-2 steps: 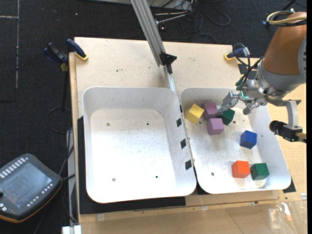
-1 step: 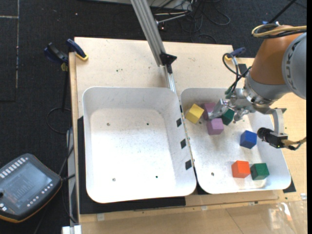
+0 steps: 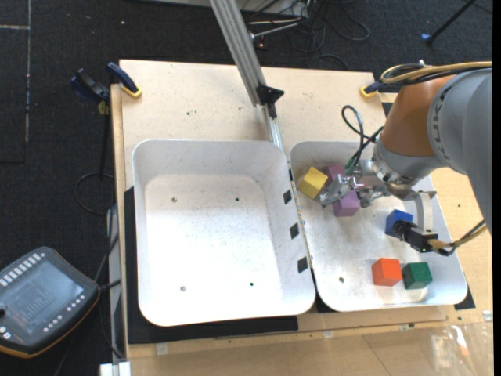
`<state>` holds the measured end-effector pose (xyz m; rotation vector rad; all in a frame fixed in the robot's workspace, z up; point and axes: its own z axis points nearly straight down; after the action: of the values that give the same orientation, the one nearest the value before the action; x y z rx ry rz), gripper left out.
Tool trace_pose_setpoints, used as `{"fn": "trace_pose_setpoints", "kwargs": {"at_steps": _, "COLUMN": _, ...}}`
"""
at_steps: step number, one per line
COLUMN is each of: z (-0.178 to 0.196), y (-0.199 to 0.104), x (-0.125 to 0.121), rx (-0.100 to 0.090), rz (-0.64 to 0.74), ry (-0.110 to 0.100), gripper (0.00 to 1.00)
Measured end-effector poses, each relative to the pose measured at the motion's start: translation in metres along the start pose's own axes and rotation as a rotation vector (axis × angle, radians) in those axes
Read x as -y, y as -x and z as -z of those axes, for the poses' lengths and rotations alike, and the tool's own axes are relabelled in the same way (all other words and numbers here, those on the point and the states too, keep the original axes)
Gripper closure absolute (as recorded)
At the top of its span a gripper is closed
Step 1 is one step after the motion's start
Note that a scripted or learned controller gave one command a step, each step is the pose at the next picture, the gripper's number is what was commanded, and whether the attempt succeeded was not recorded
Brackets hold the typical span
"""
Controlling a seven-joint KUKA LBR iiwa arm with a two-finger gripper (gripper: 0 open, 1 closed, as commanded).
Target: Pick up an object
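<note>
Down low in the right bin (image 3: 344, 249), the end effector (image 3: 345, 186), toward the far-left part of that bin. Right at it, a purple block (image 3: 347, 204), partly covered by the metal. Width of the opening: cannot tell from this angle. Any real hold on the purple block: cannot tell either.

Just to the left, a yellow block (image 3: 312, 182), tilted, close to the wall between the two bins. Off to the right and a little nearer, a blue block (image 3: 397, 221), apart from the purple one. Closer to the front rim, an orange block (image 3: 386, 272) and a green block (image 3: 417, 274), side by side, almost touching.

Behind the end effector, the arm (image 3: 462, 124), grey with its orange band (image 3: 411, 124), reaching in from the right. Across the divide, the left bin (image 3: 211, 225), white and speckled. Beneath both, the pale worktop (image 3: 203, 100). Slanting over its far edge, a metal pole (image 3: 235, 37). Out on the dark floor at lower left, a grey handheld pendant (image 3: 39, 300).
</note>
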<state>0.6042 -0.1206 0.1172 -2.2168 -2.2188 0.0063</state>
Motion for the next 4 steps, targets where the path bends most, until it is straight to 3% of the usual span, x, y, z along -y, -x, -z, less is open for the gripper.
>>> {"fn": "trace_pose_setpoints", "kwargs": {"at_steps": 1, "z": -0.024, "y": -0.001, "x": 0.0, "rx": 0.001, "rz": -0.001, "ry": 0.003, "gripper": 0.0}}
{"fn": "trace_pose_setpoints", "kwargs": {"at_steps": 2, "z": -0.012, "y": 0.0, "x": 0.0, "rx": 0.001, "rz": -0.002, "ry": 0.007, "gripper": 1.0}}
{"fn": "trace_pose_setpoints", "kwargs": {"at_steps": 4, "z": 0.102, "y": -0.008, "x": -0.004, "rx": 0.002, "rz": 0.003, "ry": 0.012, "gripper": 1.0}}
